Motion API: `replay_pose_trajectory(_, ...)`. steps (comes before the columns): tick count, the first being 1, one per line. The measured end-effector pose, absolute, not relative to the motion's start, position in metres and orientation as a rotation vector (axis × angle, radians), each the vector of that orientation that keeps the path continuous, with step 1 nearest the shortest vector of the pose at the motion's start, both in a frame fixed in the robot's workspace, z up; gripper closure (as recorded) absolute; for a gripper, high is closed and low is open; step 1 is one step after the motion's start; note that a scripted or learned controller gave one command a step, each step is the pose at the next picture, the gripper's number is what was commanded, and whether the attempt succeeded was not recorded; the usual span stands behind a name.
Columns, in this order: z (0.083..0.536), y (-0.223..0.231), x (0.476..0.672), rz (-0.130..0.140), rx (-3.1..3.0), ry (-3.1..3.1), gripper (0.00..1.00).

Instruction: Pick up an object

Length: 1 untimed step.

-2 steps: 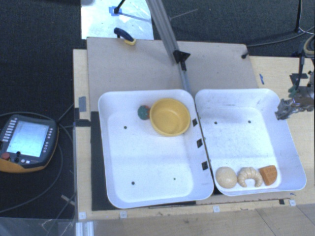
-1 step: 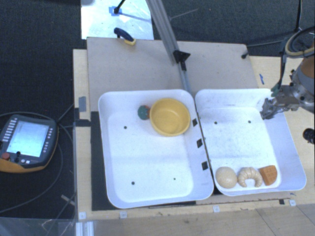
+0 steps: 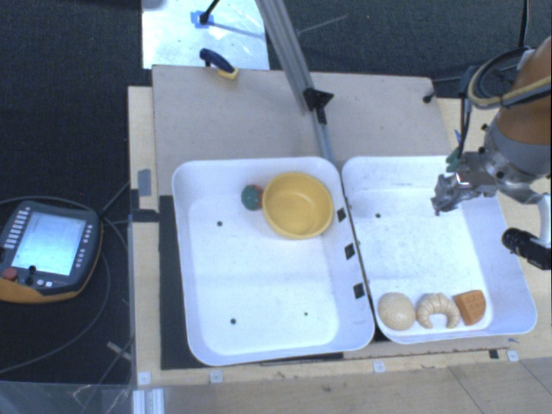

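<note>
Looking down on the bench [image 3: 379, 119], I see two shallow white bins side by side. The left bin [image 3: 259, 309] carries a yellow bowl [image 3: 297, 205] at its twelve to one o'clock edge, upright, with a small dark green ball [image 3: 251, 197] touching the bowl's nine o'clock side. The right bin [image 3: 423, 257] holds three food-like pieces in a row along its six o'clock wall: a pale round bun [image 3: 397, 310], just beside it a curled croissant [image 3: 438, 310], then an orange-brown block [image 3: 470, 306] at the three o'clock end. The arm [image 3: 522, 136] enters from three o'clock, partly cut off by the frame edge. Its gripper [image 3: 448, 194] hangs over the right bin's two o'clock corner, well apart from the three pieces; I see nothing between its fingers, but how far they are spread I cannot tell, as the tip is dark and small. A teach pendant [image 3: 47, 250] lies off the bench at nine o'clock.
</note>
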<state>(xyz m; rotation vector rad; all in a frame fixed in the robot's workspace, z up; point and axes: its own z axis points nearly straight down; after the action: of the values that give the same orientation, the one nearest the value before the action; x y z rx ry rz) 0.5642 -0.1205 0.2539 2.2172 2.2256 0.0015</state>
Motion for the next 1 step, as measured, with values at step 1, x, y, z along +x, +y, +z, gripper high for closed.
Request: replay_pose_trajectory(1, 0.2583, -0.0634, 0.5586, 0.003, 2.215, 2.227, 1.00)
